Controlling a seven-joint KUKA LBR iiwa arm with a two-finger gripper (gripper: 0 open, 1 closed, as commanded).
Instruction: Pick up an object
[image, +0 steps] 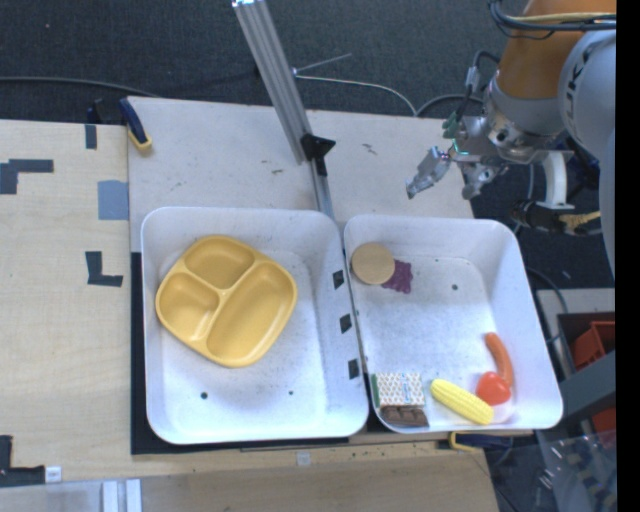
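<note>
Up past the far edge of the right bin (520, 262), the gripper (452, 170) hangs in the air with its two fingers spread apart and nothing in between them. The closest thing to grab is the round tan cookie (373, 264), lying in the bin's top left corner, touching a purple bit (400, 277). It sits down and to the left of the gripper. The corn (461, 401), carrot (499, 358) and tomato (492, 388) lie far off at the near end.

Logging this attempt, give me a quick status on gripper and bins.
Gripper above bench beyond right bin, holding nothing. Corn, carrot, round cookie untouched in bin. Nothing blocking.
</note>
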